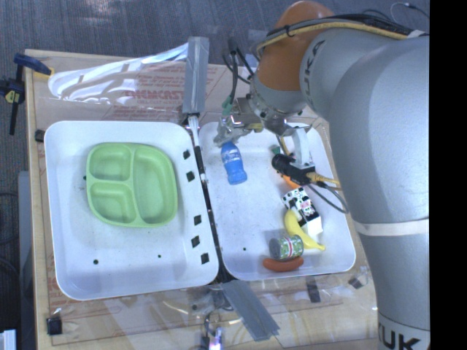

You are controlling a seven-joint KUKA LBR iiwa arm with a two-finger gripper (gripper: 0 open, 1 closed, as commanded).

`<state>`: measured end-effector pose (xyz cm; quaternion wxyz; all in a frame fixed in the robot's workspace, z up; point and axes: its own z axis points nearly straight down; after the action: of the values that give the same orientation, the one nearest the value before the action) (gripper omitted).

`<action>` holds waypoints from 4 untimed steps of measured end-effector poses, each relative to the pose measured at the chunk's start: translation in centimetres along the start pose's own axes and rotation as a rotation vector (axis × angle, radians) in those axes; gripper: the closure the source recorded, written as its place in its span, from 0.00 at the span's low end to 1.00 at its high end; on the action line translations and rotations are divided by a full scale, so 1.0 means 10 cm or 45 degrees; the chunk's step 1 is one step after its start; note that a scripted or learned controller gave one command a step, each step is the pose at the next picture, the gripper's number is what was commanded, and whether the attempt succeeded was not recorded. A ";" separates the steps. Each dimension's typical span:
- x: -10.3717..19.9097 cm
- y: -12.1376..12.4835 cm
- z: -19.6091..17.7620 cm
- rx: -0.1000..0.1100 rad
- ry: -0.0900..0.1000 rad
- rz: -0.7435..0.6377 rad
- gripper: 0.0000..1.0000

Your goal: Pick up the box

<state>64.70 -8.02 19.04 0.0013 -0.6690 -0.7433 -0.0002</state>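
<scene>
Bins sit side by side on the counter, and we read them from the left. The left bin (66, 268) holds a green plate (132, 183), far to the left of the fingers (232, 126). The fingers hang over the far end of the right bin (248, 261), and we cannot tell whether they are parted or closed. A blue bottle (233, 163) lies just on their near side, its cap toward them.

The box (304, 208), small and patterned black and white, lies to the right of the fingers and well apart from them, nearer the front. It touches a banana (298, 232), with a can (286, 248) just beyond that.

We judge the box light and stiff, probably thin card, so a hard squeeze could dent it and smooth printed faces could slip. We would take it across its narrow width, on the two long faces, at the end away from the banana.
</scene>
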 end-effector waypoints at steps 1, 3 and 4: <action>0.01 0.01 -0.08 0.003 0.002 -0.009 1.00; -0.21 -0.73 1.01 0.001 -0.001 -0.542 1.00; 0.34 -0.70 0.00 0.000 0.000 -0.187 1.00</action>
<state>57.35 -5.39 19.01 0.0012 -0.6127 -0.7903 -0.0001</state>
